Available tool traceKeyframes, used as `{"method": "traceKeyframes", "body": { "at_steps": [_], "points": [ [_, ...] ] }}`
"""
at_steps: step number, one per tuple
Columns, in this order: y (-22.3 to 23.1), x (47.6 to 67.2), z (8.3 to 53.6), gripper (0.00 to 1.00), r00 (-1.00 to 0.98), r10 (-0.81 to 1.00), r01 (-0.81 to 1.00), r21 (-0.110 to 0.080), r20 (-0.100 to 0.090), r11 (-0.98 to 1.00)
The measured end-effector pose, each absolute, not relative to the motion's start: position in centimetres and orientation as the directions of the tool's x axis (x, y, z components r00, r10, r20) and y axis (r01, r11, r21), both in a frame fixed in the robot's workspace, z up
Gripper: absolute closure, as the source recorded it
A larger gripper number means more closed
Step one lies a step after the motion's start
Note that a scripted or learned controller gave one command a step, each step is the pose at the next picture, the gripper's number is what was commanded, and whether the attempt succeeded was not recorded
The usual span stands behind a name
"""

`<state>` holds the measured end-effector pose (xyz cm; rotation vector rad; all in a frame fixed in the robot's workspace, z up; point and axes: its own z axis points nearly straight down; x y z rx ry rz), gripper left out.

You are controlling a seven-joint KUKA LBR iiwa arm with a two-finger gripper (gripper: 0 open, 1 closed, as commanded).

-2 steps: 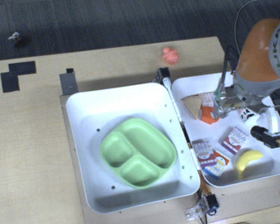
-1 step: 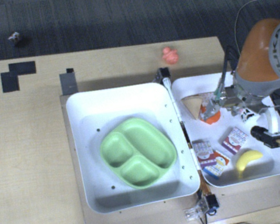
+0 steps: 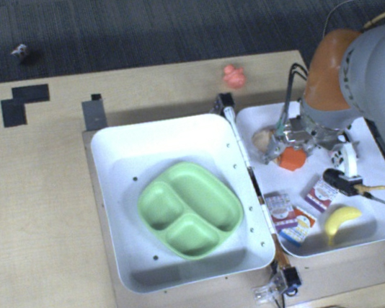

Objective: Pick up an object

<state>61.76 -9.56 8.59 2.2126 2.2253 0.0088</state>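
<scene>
The right bin point(image 3: 375, 155) holds several small things. An orange object point(image 3: 294, 160) lies near the bin's middle, with a beige rounded object point(image 3: 262, 139) just to its left. A yellow banana point(image 3: 341, 220) rests near the front wall. Small printed cartons point(image 3: 279, 207) point(image 3: 297, 226) point(image 3: 322, 196) lie between them. My gripper point(image 3: 294, 138) hangs over the bin's back half, directly above and close to the orange object, under the grey wrist with its orange band point(image 3: 326, 79). The wrist hides the space behind the gripper.
The left bin point(image 3: 117, 162) contains a green divided plate point(image 3: 189, 207). A pink object point(image 3: 234, 75) lies on the bench behind the bins. Black patches point(image 3: 23, 103) mark the bench at the back left.
</scene>
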Motion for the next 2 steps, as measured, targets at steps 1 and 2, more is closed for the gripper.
{"method": "traceKeyframes", "body": {
  "at_steps": [1,2],
  "points": [
    [-9.6,61.9,9.8,1.0,-0.01,1.0,1.0,0.012,0.0,0.01],
    [-4.0,56.4,18.6,1.0,-0.006,1.0,1.0,0.005,0.001,0.006]
  ]
}}
